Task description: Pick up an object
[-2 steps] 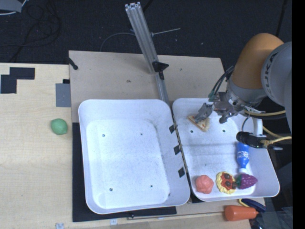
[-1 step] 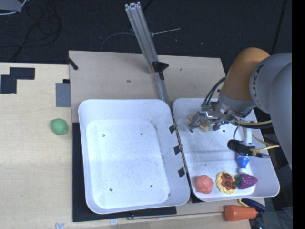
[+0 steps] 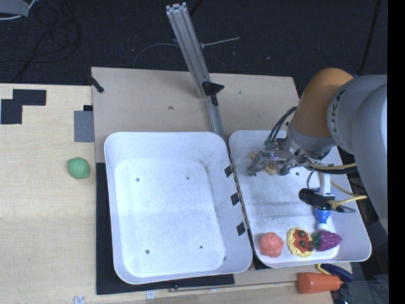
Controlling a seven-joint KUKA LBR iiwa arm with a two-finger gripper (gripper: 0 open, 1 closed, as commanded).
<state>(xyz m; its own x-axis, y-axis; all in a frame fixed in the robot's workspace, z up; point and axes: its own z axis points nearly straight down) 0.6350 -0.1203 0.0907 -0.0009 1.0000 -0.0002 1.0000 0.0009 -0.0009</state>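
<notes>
Judging from the right bin (image 3: pixel 273 202), my likeliest targets are the three toys lined along its near rim: a pink lump (image 3: pixel 271 244), a yellow toy (image 3: pixel 300 241) just beside it, and purple grapes (image 3: pixel 328 239) towards the bin's near right corner. They look like small play food, so I expect them to be light, fairly stiff and not fragile. The rounded pink lump could squirt out of a pinch, so I would close across its middle. The knobbly grapes should give better purchase across their narrow width.

The gripper (image 3: pixel 266 163) hangs over the bin's far end, well apart from those toys. Its tip is a blurred tangle, and I cannot tell whether it is spread or pressed together, nor whether anything sits in it. An orange toy (image 3: pixel 316 282) lies just outside the bin's near rim, its right end hard to make out.
</notes>
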